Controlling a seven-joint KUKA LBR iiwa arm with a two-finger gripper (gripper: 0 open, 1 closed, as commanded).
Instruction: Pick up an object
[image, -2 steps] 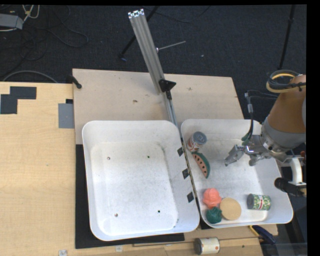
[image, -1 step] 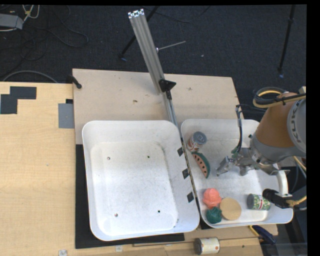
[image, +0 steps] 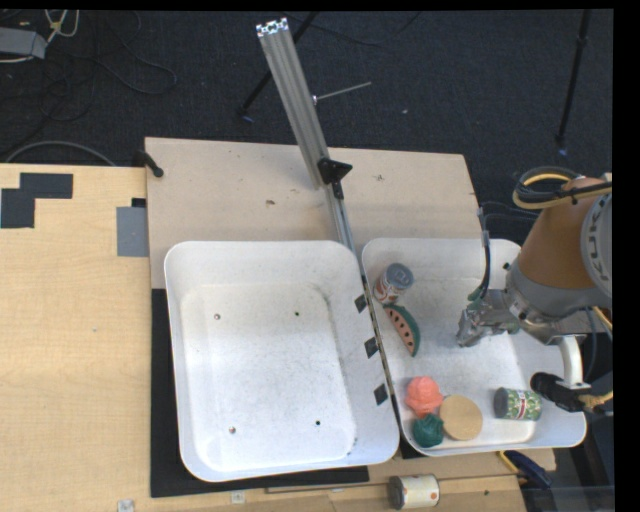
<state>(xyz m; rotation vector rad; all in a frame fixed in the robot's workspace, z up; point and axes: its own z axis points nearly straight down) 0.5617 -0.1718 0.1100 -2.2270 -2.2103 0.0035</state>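
The gripper (image: 474, 327) hangs over the right bin (image: 440, 262), finger state impossible to tell. At its 9 o'clock lies a watermelon slice (image: 405, 331); at 6 o'clock, a tan disc (image: 462, 417).

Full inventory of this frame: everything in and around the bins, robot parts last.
left bin: 1, white, on the bench's left half
right bin: 1, white, beside the left bin
small can: 1, grey top, right bin, near the divider
watermelon slice toy: 1, red and green, right bin, below the can
pink ball: 1, right bin, front
teal lump: 1, dark green, just below the pink ball
tan disc: 1, right bin, front
green can: 1, lying in right bin's front right corner
metal rail: 1, silver, slanting over the bench's back
cylinder: 1, grey and tan, in front of the bins
arm: 1, grey with orange band, from the right
gripper: 1, over the right bin
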